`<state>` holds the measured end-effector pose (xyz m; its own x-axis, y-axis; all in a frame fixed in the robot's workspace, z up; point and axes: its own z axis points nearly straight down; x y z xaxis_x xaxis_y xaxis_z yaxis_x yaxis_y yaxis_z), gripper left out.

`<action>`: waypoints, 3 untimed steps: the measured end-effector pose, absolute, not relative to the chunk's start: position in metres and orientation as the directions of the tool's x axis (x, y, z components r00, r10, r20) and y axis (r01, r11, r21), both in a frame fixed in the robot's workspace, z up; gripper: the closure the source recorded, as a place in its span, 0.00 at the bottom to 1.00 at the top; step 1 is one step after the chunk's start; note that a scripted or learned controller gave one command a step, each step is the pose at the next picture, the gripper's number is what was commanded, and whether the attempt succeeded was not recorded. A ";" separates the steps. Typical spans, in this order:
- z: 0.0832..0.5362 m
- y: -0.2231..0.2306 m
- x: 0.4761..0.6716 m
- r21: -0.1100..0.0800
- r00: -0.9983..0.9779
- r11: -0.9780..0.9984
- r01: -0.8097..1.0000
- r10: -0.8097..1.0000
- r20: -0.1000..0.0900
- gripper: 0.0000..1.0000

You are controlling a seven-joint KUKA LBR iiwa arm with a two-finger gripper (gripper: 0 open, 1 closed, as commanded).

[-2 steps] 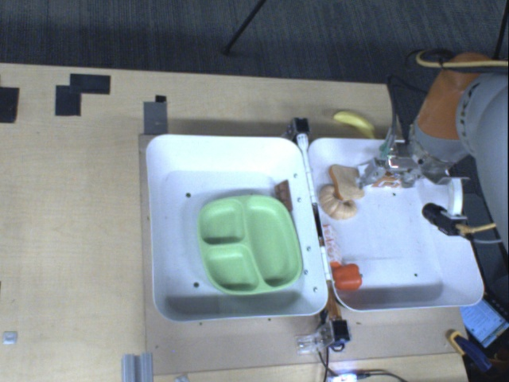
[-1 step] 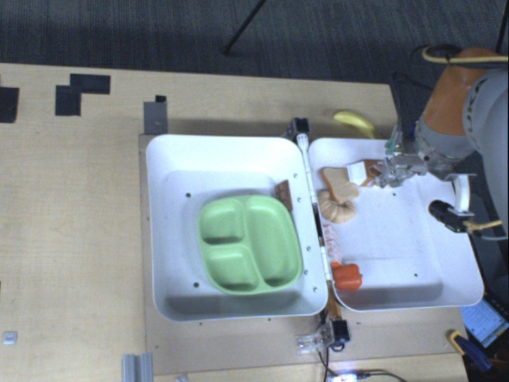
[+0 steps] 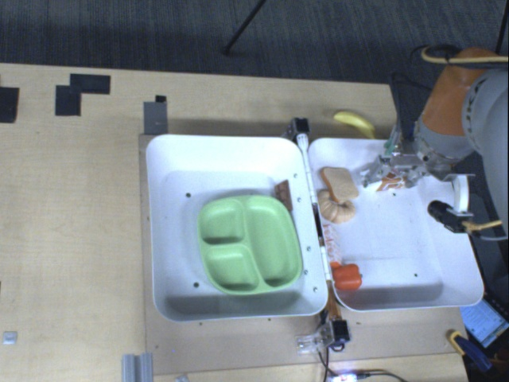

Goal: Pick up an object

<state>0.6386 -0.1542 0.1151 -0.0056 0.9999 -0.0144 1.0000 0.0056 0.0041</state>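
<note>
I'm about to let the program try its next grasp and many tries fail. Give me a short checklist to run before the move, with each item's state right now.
1. Tool over the right bin: ok, near its far edge.
2. Something held in the tool: cannot tell; it is too small and cluttered to read.
3. Targets in the right bin: ok; bread, a tan piece just nearer, touching or nearly so, and an orange object by the divider.
4. Orange object has room for a grasp: not ok, it sits against the bin's left wall.
5. Green tray flat in the left bin: ok.
6. Banana inside a bin: not ok, it lies on the bench.
</note>
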 end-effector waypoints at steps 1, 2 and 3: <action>0.086 -0.121 0.586 0.004 -0.002 0.002 1.000 1.000 0.000 0.00; 0.085 -0.091 0.655 -0.034 0.006 -0.005 0.999 1.000 0.003 0.00; 0.096 -0.091 0.657 -0.028 -0.003 0.003 1.000 1.000 0.002 1.00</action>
<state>0.6569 -0.0905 0.0964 -0.0028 1.0000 0.0024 0.9996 0.0029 -0.0279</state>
